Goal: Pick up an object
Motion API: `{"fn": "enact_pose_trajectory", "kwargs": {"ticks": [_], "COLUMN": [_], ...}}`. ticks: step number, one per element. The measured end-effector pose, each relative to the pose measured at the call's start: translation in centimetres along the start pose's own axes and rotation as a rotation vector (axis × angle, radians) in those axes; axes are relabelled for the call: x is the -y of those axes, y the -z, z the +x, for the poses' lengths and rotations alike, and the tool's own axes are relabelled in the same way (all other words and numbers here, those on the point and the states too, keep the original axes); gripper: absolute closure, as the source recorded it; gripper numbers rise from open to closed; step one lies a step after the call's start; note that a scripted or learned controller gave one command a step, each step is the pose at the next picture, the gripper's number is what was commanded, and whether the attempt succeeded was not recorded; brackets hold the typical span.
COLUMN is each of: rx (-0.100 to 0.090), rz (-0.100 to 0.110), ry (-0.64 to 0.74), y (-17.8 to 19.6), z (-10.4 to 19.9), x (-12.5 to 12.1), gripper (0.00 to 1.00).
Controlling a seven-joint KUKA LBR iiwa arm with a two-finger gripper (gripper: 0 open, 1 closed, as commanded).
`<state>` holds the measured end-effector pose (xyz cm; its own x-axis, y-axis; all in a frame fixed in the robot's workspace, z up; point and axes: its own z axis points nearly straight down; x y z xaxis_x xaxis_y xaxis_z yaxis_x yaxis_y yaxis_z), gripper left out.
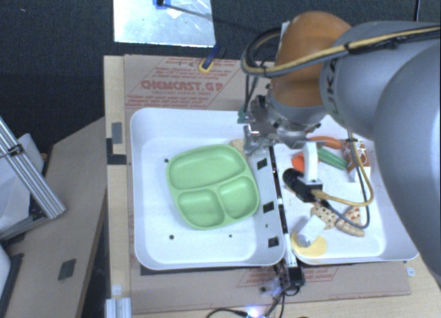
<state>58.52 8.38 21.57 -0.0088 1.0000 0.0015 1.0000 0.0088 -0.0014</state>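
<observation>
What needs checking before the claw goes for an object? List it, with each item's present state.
1. Claw position: near the divider between the two bins, ok.
2. Claw holding anything: cannot tell.
3. Green tray lies flat in the left bin: ok.
4. Small items, including the yellow piece, lie crowded in the right bin: not ok for a clean pick.
5. Arm hides part of the right bin: not ok.

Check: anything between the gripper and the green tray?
Nothing visible. The gripper hangs by the green tray's upper right corner, near the divider. The other bin holds the small items.
</observation>
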Motion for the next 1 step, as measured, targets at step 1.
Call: {"fn": "enact_pose_trajectory", "kwargs": {"ticks": [1], "rx": [-0.001], "rz": [-0.003], "ry": [0.0], "y": [1.51], "z": [3.63], "x": [0.5], "gripper": [1.0]}}
